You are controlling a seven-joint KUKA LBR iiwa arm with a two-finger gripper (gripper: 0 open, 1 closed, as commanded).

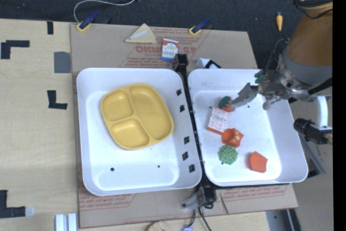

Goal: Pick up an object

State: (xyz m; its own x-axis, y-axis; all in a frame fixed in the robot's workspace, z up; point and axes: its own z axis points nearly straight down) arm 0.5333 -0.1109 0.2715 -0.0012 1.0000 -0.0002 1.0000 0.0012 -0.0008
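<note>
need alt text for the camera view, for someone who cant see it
A grey robot arm reaches in from the right and its gripper sits at a small green and red object in the right white bin. That bin also has a small packet, two orange blocks and a green ball; the left white bin holds a yellow divided plate.

I take this for a robotics lab test cell, not a home or kitchen: the two white bins (86,116) sit clamped on a cardboard sheet (227,43) held by blue clips (201,25), with a loose cable (108,1) trailing on dark carpet beyond the sheet's far edge. Left of the sheet I see a pale bench surface with black tape marks (54,100). Inside the bins lie only toy props, like a yellow divided plate (138,115) and small plastic food pieces (228,154).
</note>
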